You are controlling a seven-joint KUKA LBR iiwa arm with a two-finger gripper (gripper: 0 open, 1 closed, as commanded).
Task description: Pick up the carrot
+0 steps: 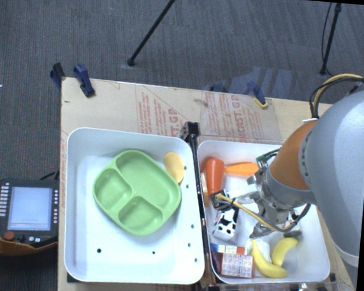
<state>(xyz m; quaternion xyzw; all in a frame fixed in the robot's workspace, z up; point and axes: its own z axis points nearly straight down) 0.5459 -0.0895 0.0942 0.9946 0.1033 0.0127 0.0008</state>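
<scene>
Bench: cardboard-topped, two white bins; right bin (322, 254) cluttered.
Carrot (214, 172): upper-left of right bin, long axis roughly up-down in view, thin end toward the gripper side.
Gripper (262, 229): mid-bin, right and below carrot; finger state not discernible.

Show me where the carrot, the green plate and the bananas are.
carrot (213, 172): camera view, its thick orange end.
green plate (164, 194): camera view, right rim.
bananas (272, 261): camera view, middle of the bunch.
</scene>
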